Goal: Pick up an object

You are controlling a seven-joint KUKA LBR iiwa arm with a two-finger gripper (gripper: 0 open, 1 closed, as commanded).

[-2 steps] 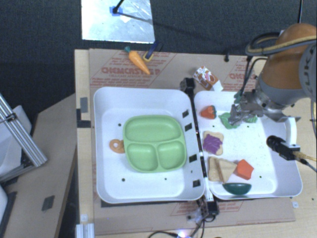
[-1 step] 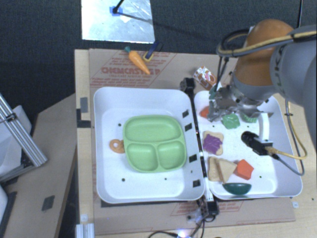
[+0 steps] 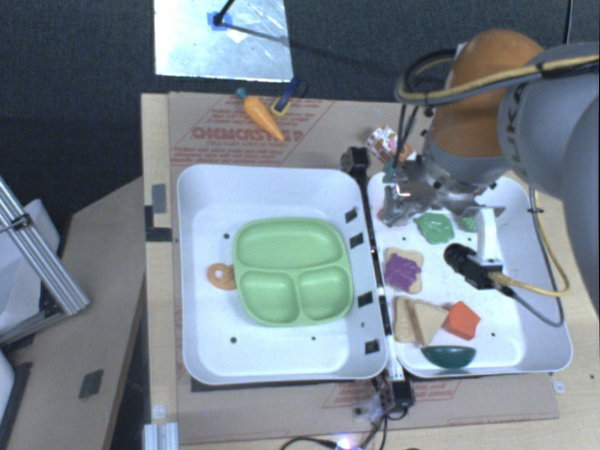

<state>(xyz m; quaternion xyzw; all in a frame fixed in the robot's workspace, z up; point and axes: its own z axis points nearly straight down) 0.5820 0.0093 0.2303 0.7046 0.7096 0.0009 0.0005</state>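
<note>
My gripper (image 3: 397,204) is low in the far left corner of the right bin (image 3: 539,340), under the grey arm with its orange band. A flat green piece (image 3: 435,226) lies just to its right, close to it. In front of it rests a purple piece (image 3: 402,270) on a slice of toast. Nearer the front edge lie a tan bread slice (image 3: 417,320), an orange-red block (image 3: 462,320) and a dark green half-round piece (image 3: 448,355). I see nothing held in the gripper.
The left bin (image 3: 202,251) holds a light green divided plate (image 3: 291,270) and a small orange ring (image 3: 222,276) beside it. On the cardboard behind the bins lie a toy carrot (image 3: 262,117) and a small red and white packet (image 3: 384,142).
</note>
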